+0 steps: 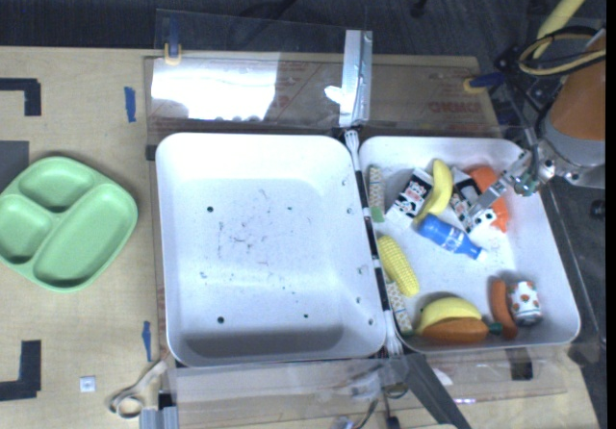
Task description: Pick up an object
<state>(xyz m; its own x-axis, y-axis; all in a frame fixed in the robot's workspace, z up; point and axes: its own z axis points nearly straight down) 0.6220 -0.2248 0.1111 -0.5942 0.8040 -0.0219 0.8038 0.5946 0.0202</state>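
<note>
Camera view showed our gripper (478,209) low over the right bin (563,268); jaw state we couldn't tell. We judged centring on one object wisest.

Even overhead light, fairly bright. Strong glare whitens the clear panel (241,86) at the far side of the desk (77,340). Shadows are soft; the whole picture is slightly blurred and grainy.

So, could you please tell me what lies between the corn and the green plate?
In the camera view, the left bin lies between the corn and the green plate, with a strip of bare wooden bench beside the plate.
</note>
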